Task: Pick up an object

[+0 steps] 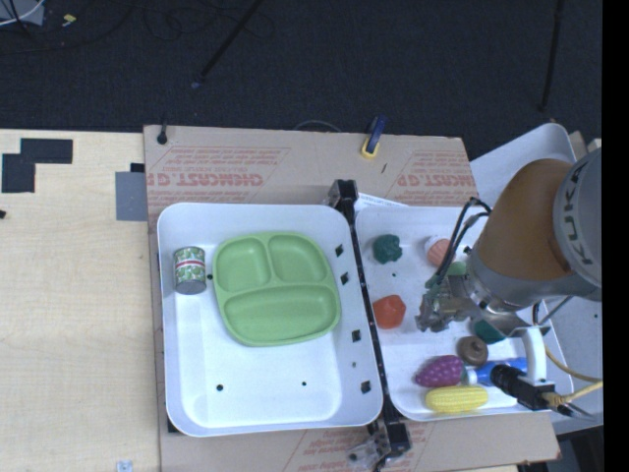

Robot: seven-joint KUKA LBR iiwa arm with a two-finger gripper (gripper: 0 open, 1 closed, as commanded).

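Orange-red toy [390, 311], rounded and smooth, lay in the left half of the right bin [413, 226], near the middle of the frame. Above it sat a dark green lumpy piece [387, 249], and further right a pale orange piece [438, 253], partly hidden by a cable. Along the bin's lower edge lay a knobbly purple grape bunch [439, 371], a ribbed yellow corn cob [456, 398] touching it from below, and a brown disc [473, 349].

The jaws, dark metal under the grey and orange arm [531, 234], hung low just right of the orange-red toy, with a thin strip of white floor between them. Whether they were spread or pressed together could not be told, and nothing showed between them.

In the left bin [187, 362], a matte green divided plate [276, 288] lay near the upper edge, with a small patterned can [190, 269] upright beside it at the left wall. That bin's lower half was bare white. Brown cardboard [246, 170] lay under both bins on the pale desk [69, 342].
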